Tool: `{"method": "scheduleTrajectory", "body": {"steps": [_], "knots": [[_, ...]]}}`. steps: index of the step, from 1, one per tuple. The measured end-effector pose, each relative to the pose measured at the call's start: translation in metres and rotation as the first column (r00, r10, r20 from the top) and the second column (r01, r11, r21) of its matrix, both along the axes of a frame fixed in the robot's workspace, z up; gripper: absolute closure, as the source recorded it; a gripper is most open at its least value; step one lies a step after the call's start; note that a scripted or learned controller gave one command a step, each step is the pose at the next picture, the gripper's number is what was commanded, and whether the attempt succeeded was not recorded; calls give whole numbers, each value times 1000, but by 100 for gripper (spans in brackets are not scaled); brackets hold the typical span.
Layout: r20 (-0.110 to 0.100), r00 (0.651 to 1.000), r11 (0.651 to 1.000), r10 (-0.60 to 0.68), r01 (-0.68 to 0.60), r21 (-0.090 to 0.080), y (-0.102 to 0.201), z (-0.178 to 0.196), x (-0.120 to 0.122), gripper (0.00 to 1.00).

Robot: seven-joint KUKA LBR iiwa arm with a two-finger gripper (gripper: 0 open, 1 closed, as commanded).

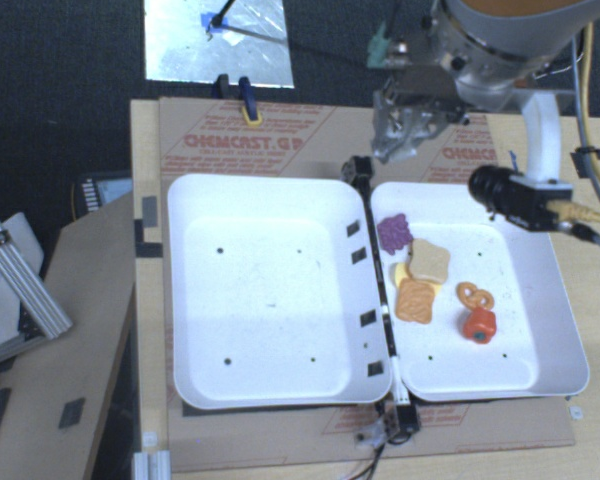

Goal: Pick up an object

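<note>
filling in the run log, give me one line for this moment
gripper: above bench behind bins, nothing held | right bin: purple piece, bread slice, pretzel, red piece | pick: not yet done

One fixed camera is looking down at a slant from above the bench (145, 268) — taking in both white bins (270, 288) side by side at mid range, the arm (510, 28) entering from about two o'clock.

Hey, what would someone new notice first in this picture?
Probably the small cluster of toy foods in the right bin: a purple piece, a toast slice, a pretzel and a red pepper. Next, the arm's hand above the bins' far edge.
</note>
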State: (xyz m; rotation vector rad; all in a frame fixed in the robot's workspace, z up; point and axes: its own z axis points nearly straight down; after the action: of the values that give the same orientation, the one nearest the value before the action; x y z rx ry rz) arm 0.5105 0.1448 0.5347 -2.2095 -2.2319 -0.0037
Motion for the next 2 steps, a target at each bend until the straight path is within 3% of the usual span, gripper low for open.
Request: {"method": "scheduleTrajectory", "body": {"steps": [1, 2], "knots": [[0, 1000, 1000, 2, -2, 1, 87, -1, 8, 100], [2, 1000, 1000, -12, 12, -2, 32, 1, -13, 100]]}}
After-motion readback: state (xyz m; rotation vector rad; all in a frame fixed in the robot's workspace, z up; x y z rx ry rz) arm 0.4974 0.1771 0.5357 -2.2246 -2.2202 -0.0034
